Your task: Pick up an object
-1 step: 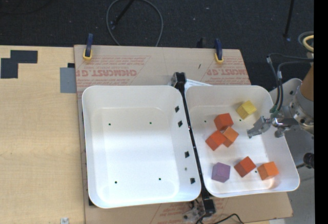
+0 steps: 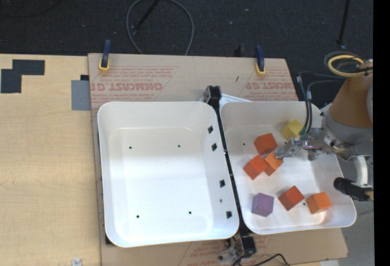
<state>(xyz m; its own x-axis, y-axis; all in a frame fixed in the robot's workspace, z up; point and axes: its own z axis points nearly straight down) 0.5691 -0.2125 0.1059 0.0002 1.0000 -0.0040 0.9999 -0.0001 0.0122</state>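
Reaching into the right bin (image 2: 347, 213): gripper (image 2: 281, 153), finger state impossible to tell, tips over an orange block (image 2: 272, 162). Just beyond that block (toward the bench's far edge), another orange block (image 2: 265, 143); close beside it, a yellow block (image 2: 292, 129).

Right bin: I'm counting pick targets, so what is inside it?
Inside the right bin lie a yellow block, a purple block and five orange blocks, three clustered near the gripper. The arm covers the bin's right part.

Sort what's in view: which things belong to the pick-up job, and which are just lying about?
Job:
end effector
orange blocks
yellow block
purple block
right bin

Lying about:
left bin
blue clamps
floor cables
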